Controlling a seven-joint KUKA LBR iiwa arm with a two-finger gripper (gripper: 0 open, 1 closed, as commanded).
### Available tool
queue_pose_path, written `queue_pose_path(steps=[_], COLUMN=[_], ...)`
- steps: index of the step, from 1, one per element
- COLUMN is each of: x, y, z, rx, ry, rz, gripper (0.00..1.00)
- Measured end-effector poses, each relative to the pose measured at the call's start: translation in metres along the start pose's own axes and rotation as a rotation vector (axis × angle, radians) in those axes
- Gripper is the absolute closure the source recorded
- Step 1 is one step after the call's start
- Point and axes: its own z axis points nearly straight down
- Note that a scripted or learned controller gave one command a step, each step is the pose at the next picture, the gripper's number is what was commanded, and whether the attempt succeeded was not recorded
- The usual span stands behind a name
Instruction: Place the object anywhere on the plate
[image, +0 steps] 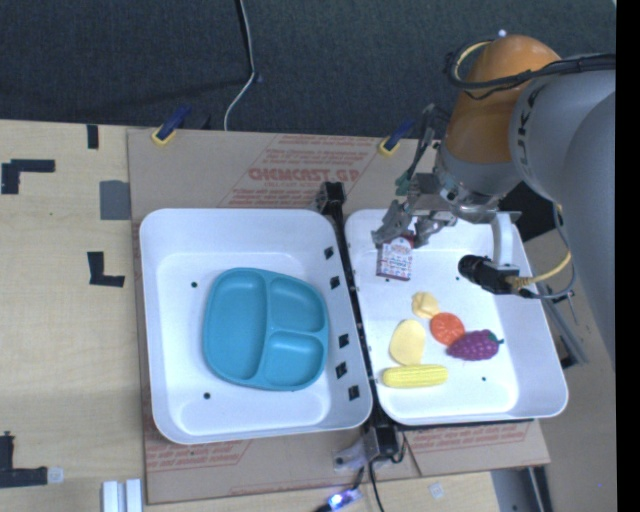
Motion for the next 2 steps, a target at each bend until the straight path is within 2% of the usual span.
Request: queue_pose_path(steps=[1,2], x=[0.044,0.102], y=[-0.004,-0.006], z=[0.005,0.012], rx=[0.0,0.0], ry=[0.0,0.001], rz=[0.0,-0.003], gripper=[1.0,1.0])
